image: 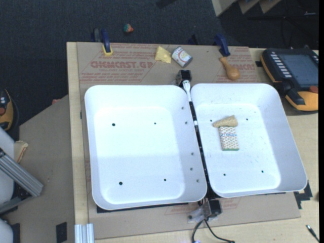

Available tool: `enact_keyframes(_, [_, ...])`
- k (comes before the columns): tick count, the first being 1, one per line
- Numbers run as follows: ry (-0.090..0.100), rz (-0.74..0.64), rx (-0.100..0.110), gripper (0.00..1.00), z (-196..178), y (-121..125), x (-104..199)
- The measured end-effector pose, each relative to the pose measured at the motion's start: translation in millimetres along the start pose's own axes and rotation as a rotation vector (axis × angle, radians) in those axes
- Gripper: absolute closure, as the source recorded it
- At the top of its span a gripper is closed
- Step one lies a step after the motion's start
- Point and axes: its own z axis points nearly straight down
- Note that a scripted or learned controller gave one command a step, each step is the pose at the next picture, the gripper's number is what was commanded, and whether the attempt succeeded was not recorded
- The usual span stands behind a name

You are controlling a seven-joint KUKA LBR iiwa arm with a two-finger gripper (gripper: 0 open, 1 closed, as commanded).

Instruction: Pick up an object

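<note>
— Where are the things to pick up?
— In the right bin (283,135). A tan cone (225,121) lies there, and a small packet (229,138) sits just near it, touching.
— And the left bin (96,135)?
— Plain white. Past both bins, on the tabletop (81,70), lie a yellow wedge (163,55) and a little box (181,56).

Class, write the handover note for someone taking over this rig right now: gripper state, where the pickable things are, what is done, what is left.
Gripper: not in the camera view, so state unknown.
Right bin: a tan wedge-shaped piece and, just below it and touching or nearly so, a small patterned packet.
Left bin: nothing to pick there.
Done: nothing lifted yet; both things lie on the bin floor.
Left: bring the arm in, grasp one, lift it.
</note>
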Motion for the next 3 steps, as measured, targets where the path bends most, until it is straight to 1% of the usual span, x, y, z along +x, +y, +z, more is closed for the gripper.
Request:
enact_keyframes(1, [0.010,-0.003,0.029,1.00,106,26,73])
enact_keyframes(2, [0.000,0.013,0.012,1.00,30,-40,-16])
enact_keyframes(3, [0.006,-0.005,0.014,1.00,2,-35,65])
